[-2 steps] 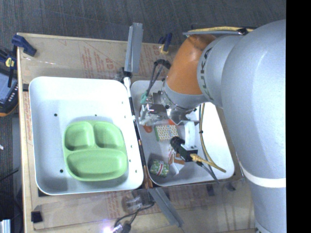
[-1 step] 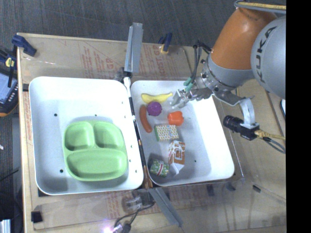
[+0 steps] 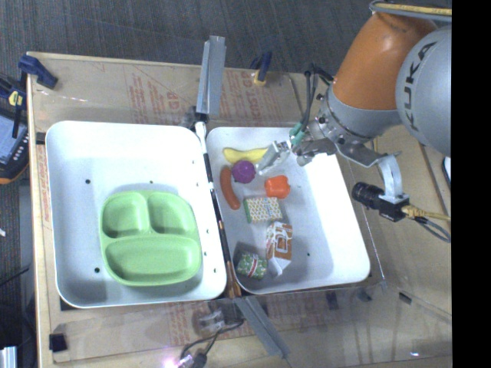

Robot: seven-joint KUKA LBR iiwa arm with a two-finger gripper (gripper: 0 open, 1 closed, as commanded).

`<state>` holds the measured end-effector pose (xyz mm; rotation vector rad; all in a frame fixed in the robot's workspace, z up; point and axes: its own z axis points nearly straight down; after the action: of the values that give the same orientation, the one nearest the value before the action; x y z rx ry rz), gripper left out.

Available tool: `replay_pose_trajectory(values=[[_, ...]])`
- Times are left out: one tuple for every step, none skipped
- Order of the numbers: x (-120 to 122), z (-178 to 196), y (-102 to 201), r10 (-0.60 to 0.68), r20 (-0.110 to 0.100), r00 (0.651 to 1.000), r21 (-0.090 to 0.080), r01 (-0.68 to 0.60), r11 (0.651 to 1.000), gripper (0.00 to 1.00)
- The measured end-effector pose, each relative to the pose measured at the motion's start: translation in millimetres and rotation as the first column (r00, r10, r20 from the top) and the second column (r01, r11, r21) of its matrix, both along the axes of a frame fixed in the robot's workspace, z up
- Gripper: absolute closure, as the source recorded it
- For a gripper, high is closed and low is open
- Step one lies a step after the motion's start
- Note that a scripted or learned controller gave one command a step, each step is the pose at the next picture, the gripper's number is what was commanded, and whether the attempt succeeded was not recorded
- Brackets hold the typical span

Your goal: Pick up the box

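Sitting in the left bin (image 3: 61,205), a green divided tray (image 3: 151,240) marks the far side of a bench where the pickup has yet to happen. In the right bin (image 3: 345,228), taken here as the landmark, a red sausage (image 3: 229,188) lies along its left wall, a yellow banana (image 3: 245,155) and a purple ball (image 3: 244,172) near its top edge, and an orange piece (image 3: 278,186) just right of the ball. The box (image 3: 263,208), patterned and small, lies flat near the bin's middle, untouched; a carton (image 3: 279,241) and a green can (image 3: 251,266) sit toward the bin's lower edge. The gripper (image 3: 281,152) hangs over the bin's upper part, above the banana's right end; whether it is released or clenched cannot be told, and nothing is seen in its grasp. Reaching, grasping and lifting the box all appear left to do.
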<state>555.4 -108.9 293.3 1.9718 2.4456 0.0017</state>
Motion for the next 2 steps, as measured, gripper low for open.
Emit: replay_pose_trajectory(values=[[-17.7, -185.0, -6.8, -0.019, -0.005, 1.000, 0.000, 0.019, 1.000, 0.00], [34.3, -196.7, -43.9, -0.003, 0.008, 1.000, -0.002, 0.003, 1.000, 0.00]])
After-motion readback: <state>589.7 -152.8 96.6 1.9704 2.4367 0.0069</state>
